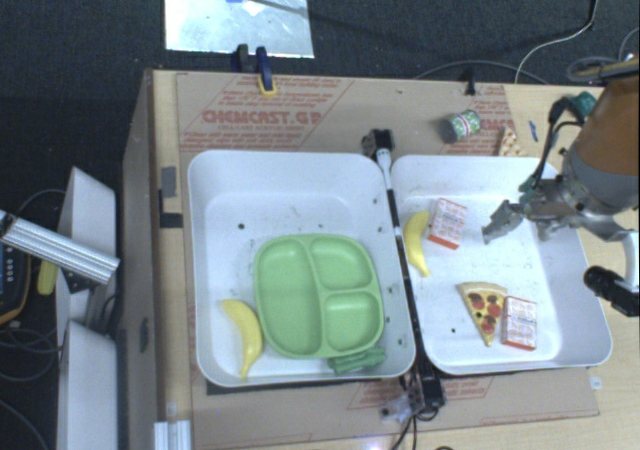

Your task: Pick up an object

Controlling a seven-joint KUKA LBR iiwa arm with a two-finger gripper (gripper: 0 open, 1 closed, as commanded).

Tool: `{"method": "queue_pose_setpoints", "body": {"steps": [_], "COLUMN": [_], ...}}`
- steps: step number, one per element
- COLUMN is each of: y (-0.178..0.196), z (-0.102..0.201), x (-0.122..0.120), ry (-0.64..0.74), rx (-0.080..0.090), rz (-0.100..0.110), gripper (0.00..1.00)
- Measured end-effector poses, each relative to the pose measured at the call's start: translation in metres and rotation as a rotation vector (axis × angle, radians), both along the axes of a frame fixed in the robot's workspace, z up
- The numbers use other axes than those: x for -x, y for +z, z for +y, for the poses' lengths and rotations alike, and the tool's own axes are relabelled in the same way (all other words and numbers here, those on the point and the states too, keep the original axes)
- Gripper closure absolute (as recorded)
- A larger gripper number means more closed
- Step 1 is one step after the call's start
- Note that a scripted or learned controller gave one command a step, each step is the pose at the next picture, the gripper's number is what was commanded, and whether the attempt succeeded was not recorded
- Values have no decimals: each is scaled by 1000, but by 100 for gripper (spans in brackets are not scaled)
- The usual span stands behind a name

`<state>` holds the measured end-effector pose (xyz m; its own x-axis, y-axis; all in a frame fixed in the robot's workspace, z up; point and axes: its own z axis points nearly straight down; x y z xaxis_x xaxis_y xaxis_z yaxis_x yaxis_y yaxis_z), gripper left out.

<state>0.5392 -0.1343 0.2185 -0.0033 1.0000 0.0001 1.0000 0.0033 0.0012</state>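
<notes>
The grey two-finger gripper hovers over the right white bin; whether its jaws are open, I cannot tell. Approach phase: next it likely must descend onto the small red-and-white carton nearby.

In the left bin, a plate is set with a banana just left of it. In the right bin, a pizza slice is laid left of a small box.
</notes>
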Motion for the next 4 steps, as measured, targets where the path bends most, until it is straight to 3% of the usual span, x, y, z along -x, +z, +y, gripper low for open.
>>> {"method": "queue_pose_setpoints", "body": {"steps": [1,2,3,4], "y": [-88,-131,-131,-42], "z": [-24,31,-50,-65], "x": [29,47,51,51], "ry": [-3,-2,-5,-2], "rx": [0,4,6,2], "rz": [2,-9,-6,-3], "gripper": [0,0,0,0]}}
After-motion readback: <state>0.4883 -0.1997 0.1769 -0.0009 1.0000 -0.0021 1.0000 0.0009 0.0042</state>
